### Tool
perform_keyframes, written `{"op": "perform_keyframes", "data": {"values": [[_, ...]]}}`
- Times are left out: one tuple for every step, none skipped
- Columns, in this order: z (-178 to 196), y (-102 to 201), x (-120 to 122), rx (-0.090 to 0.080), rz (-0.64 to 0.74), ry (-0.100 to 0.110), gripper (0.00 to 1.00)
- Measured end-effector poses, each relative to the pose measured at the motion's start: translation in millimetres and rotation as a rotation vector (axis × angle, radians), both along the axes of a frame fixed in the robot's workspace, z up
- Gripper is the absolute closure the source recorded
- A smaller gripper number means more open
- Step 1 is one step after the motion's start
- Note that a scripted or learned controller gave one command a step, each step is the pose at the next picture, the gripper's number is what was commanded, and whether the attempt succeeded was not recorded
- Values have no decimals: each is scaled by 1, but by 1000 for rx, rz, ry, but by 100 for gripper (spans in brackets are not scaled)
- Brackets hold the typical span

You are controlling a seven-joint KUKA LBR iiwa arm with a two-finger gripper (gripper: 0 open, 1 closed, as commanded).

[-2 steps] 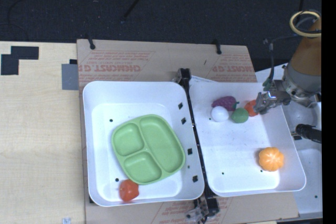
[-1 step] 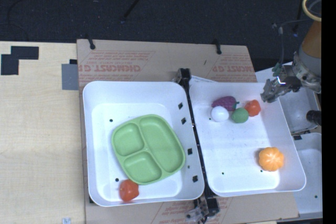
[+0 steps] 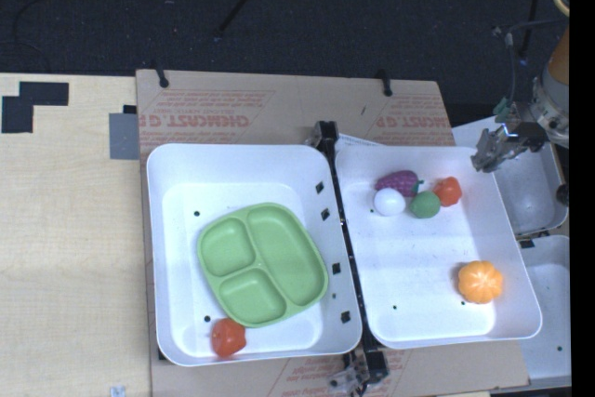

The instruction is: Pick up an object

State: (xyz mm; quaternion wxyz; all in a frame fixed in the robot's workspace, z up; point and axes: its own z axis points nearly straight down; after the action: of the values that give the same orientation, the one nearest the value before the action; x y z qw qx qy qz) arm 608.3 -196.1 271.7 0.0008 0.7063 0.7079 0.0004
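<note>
Gripper (image 3: 490,151) at the right bin's (image 3: 521,293) 2 o'clock edge, jaws' state impossible to tell, purple fruit (image 3: 400,182), white ball (image 3: 390,202), green ball (image 3: 426,205), red fruit (image 3: 448,191) clustered at 12 o'clock, orange fruit (image 3: 479,283) at 4 o'clock, green divided plate (image 3: 262,264) in left bin (image 3: 177,200).

Two white bins (image 3: 177,191). Divided plate (image 3: 262,265): light green. Fruit beside it (image 3: 228,337): red. Right bin holds a purple berry (image 3: 400,181), white ball (image 3: 390,202), green ball (image 3: 426,205), red ball (image 3: 448,191), orange pumpkin (image 3: 479,282). Cardboard (image 3: 270,112): tan, red lettering.
</note>
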Motion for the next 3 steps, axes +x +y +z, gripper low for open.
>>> {"op": "perform_keyframes", "data": {"values": [[-14, 59, -9, 3, 1, 6, 100], [-22, 110, -26, 3, 0, 7, 100], [-16, 163, -31, 3, 2, 6, 100]]}}
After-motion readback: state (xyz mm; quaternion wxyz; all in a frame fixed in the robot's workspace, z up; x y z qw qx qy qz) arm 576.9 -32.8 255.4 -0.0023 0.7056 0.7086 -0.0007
